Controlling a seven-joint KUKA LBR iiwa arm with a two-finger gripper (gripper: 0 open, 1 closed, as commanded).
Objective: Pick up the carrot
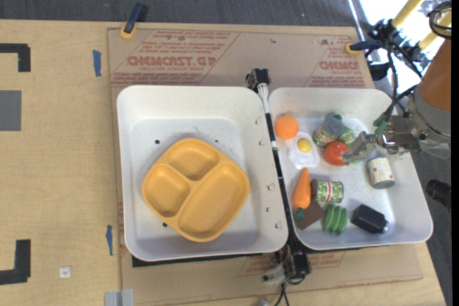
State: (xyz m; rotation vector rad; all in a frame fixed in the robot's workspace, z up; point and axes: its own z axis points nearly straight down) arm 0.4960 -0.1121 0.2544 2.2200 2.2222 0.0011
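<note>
Orange carrot (303, 188) lies in right bin (419, 206), toward 7 o'clock of jaws (356, 149); jaws' state unclear, beside red tomato (335, 153).

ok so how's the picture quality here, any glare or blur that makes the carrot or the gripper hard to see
In the camera view, lighting over both bins is even and soft, so the carrot reads clearly. A bright sunlit patch washes out the floor at the top right, away from the bins. The gripper by the tomato looks slightly soft and cluttered, so its details are hard to read.
</note>
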